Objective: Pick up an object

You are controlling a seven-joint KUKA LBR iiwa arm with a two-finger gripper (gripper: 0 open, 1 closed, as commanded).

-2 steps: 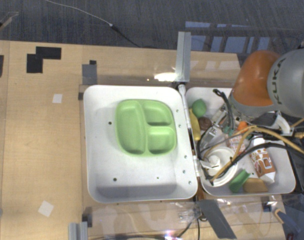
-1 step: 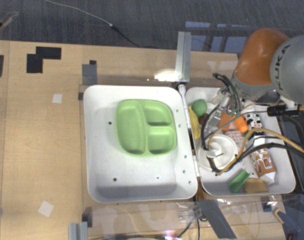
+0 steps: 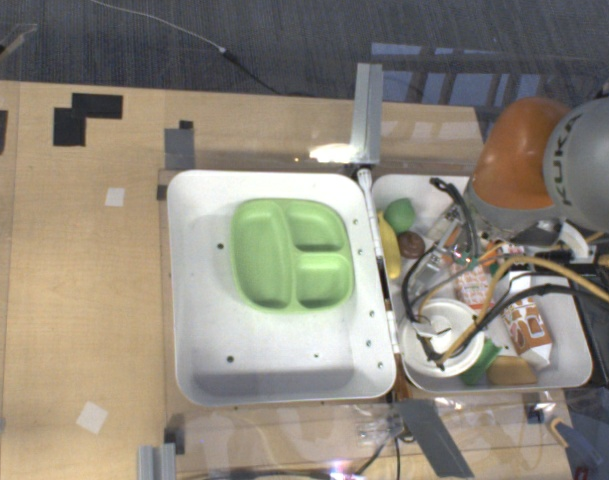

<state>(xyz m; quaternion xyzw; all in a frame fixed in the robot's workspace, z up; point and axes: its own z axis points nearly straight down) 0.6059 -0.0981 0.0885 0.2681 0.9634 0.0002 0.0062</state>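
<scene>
Where bins (image 3: 199, 268) meet, one green tray (image 3: 289, 253)

On the counter (image 3: 74, 298) two bins stand side by side: the left bin (image 3: 199, 368) holds a tray (image 3: 289, 255), and the right bin (image 3: 574, 363) holds a ball (image 3: 398, 214), a carton (image 3: 527, 330) and the arm (image 3: 554, 168) above them.
</scene>
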